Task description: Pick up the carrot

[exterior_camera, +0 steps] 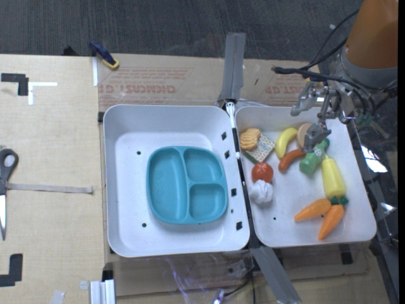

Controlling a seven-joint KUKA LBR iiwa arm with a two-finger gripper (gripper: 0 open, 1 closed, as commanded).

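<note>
Two orange carrots lie in the right bin (361,230) near its front right corner. One carrot (312,210) points left, and the other carrot (331,221) lies tilted just right of it; their green tops meet near the bin's right wall. My gripper (314,137) hangs over the back of the right bin, above a green toy (311,163) and a reddish sausage (290,159). It is well behind the carrots and nothing of them is in it.
The right bin also holds a banana (286,141), a yellow corn cob (333,178), a tomato (262,171), a white garlic (261,192) and a waffle (250,137). A teal divided plate (188,184) sits in the left bin (120,170). Scissors (5,170) lie far left.
</note>
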